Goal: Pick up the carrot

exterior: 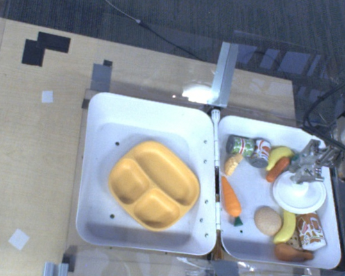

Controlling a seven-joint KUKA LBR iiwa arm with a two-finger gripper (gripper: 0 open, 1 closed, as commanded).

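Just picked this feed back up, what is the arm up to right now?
The gripper is over the right bin, above the white plate near its back right side. The carrot it is meant to pick lies untouched by the bin's left wall, well away from the gripper. Around it sit a can, bananas and other toy food. The left bin holds a yellow divided tray.

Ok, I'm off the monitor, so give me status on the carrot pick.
Gripper over right bin, above white plate, nothing held. Carrot flat near bin's left wall, untouched. Corn piece close above carrot, potato off to its right.
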